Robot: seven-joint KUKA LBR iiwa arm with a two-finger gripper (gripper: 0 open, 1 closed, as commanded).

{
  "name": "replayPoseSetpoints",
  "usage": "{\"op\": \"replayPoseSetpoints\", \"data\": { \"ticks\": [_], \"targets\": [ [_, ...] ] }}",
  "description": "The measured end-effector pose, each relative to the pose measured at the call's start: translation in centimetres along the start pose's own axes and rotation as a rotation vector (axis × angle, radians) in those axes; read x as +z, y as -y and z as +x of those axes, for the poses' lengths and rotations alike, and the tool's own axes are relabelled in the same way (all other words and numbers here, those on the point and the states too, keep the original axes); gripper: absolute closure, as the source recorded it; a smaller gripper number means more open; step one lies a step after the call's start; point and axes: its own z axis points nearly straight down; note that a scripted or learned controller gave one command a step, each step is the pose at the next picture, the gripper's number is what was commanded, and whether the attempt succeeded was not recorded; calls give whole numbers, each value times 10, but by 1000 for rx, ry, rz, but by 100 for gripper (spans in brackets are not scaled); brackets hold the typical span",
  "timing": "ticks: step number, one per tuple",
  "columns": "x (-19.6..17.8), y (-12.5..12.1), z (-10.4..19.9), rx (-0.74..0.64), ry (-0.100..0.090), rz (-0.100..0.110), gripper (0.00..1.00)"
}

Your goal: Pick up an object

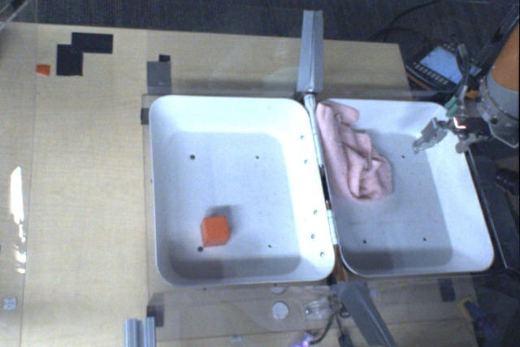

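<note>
Hovering over the right edge of the right bin (479, 236), the gripper (443, 134) has its fingers spread apart with nothing between them, while the pink cloth (355, 154) lies crumpled against that bin's left wall and an orange block (215, 231) sits in the left bin (162, 175).

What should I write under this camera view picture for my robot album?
Gripper over the right bin near a pink cloth; an orange block sits in the left bin.

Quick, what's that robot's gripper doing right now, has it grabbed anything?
Gripper: over the right bin's far right corner, nothing seen in it; open or shut cannot be told. The pink cloth lies apart from it.
</note>
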Motion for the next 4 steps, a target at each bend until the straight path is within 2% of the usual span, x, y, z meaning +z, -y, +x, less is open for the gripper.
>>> {"op": "replayPoseSetpoints", "data": {
  "ticks": [1, 2, 3, 4],
  "targets": [
    [109, 0, 44, -66, 0, -3, 0],
    [118, -9, 93, -173, 4, -15, 0],
    [118, -27, 84, -489, 5, -15, 0],
    [117, -22, 96, -580, 10, -17, 0]
  ]
}}
